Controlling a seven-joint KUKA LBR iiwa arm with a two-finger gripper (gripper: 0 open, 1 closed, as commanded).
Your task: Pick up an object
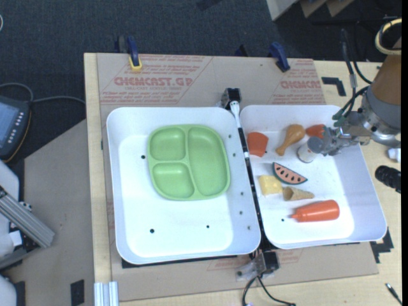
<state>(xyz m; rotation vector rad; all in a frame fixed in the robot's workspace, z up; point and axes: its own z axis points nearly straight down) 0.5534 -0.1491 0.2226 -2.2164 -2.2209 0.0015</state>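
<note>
1. The grey arm's two-finger gripper [317,144] reaches in from the right, low over the upper part of the right white bin [366,190]; how it is set cannot be told.
2. Just beside it lie a red-orange rounded piece [315,131] and a tan toy drumstick [291,137].
3. Further left sits an orange cup-shaped piece [257,143].
4. Below are a watermelon slice [288,173], a yellow wedge [269,185], a tan cone [298,194] and a red-orange toy carrot [316,211].
5. The left white bin [127,190] holds a green divided plate [189,162].
</note>
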